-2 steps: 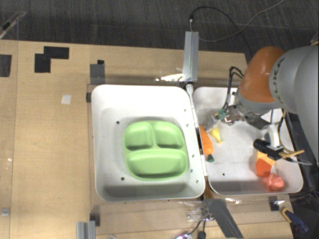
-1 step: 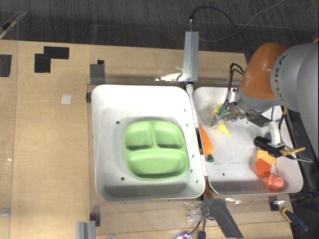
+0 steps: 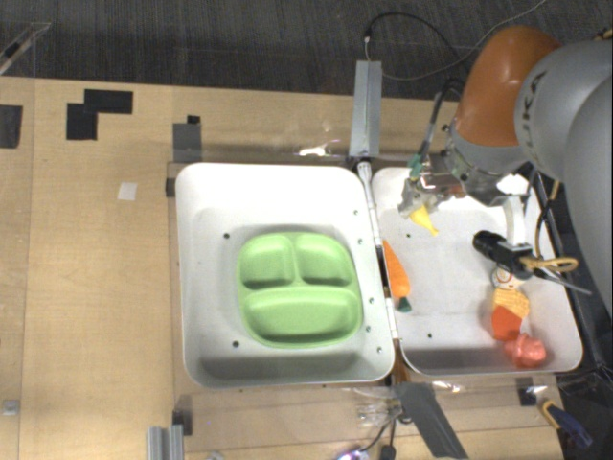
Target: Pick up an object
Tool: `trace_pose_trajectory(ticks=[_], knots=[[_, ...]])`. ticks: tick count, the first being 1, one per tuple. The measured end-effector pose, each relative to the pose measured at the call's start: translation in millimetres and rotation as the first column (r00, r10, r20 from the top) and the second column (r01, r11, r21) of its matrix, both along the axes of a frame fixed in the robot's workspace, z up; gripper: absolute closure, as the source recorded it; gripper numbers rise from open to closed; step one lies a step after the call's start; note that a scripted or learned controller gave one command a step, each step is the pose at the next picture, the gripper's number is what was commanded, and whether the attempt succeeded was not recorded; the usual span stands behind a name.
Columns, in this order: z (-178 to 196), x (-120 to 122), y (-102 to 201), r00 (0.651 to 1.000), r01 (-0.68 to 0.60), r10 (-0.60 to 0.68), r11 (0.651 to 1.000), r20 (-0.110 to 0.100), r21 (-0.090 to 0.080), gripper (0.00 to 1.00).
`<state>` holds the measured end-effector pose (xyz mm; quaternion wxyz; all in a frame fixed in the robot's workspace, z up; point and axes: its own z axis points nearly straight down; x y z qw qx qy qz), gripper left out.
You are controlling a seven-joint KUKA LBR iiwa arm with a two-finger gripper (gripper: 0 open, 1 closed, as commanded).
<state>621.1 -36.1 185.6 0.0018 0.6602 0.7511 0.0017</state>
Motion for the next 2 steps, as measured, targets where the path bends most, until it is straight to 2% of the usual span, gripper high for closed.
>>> trace_pose_trajectory(ticks=[1,2], knots=[[57.7,-50.6,28.0,0.998,-0.062,0.062,0.998,0.000,0.000,1.00],[-1.7,-28.1,9.1,0.996,-0.090,0.090,0.996,-0.003,0.000,1.00]])
